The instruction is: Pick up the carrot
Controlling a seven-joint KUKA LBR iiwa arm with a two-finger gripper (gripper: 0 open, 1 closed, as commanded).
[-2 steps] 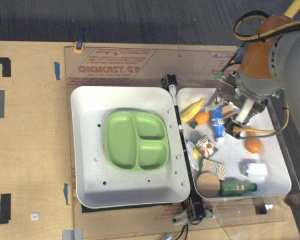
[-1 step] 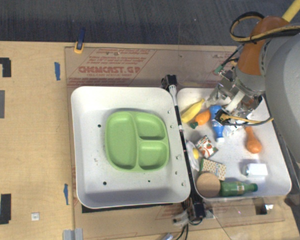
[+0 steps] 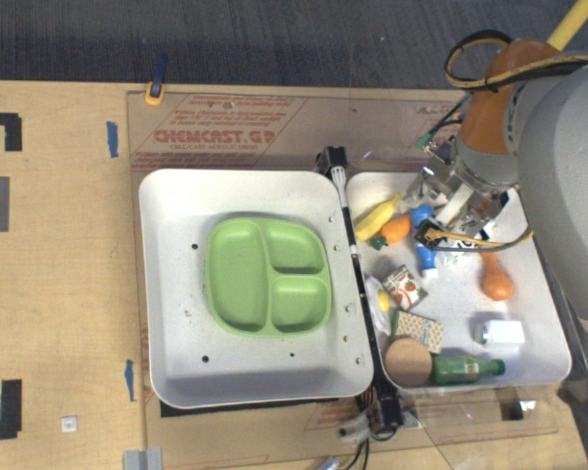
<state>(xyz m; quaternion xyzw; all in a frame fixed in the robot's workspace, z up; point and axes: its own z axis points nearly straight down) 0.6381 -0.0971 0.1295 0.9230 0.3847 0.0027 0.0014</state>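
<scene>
The carrot (image 3: 497, 278) is a short orange piece lying in the right bin (image 3: 549, 331), close to its right wall. My gripper (image 3: 451, 208) hangs over the upper middle of that bin, up and to the left of the carrot and apart from it. It sits just right of a blue object (image 3: 423, 216) and a small orange fruit (image 3: 397, 230). Nothing of the carrot lies under the gripper.
The right bin also holds a banana (image 3: 374, 216), a small printed can (image 3: 404, 287), a patterned packet (image 3: 418, 330), a brown round block (image 3: 408, 359), a green bottle (image 3: 467, 367) and a white block (image 3: 503, 333). A green divided plate (image 3: 269, 274) lies in the left bin (image 3: 167, 262).
</scene>
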